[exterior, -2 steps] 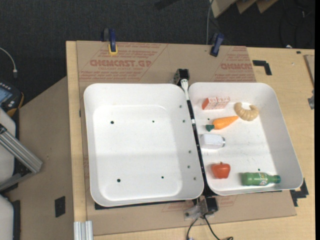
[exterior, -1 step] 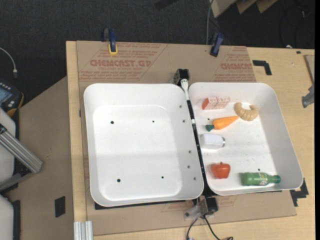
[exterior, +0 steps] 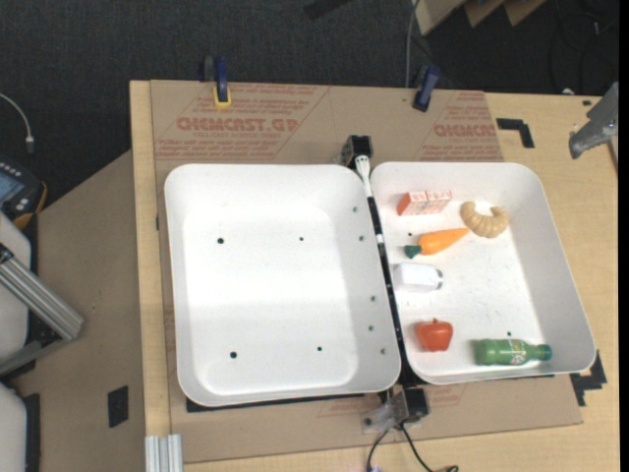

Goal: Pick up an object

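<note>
The right bin holds several objects. A small orange-red box lies near its far left corner, with a tan croissant-shaped piece to its right. Below them an orange carrot lies slantwise, and a white object rests by the bin's left wall. Nearer the front are a red pepper and a green bottle on its side. A grey part of the gripper shows at the right edge, above and beyond the bin's far right corner, well away from every object.
The left bin sits beside the right one on a cardboard sheet held by two blue clamps at the far edge. Cables and a black connector lie between the bins.
</note>
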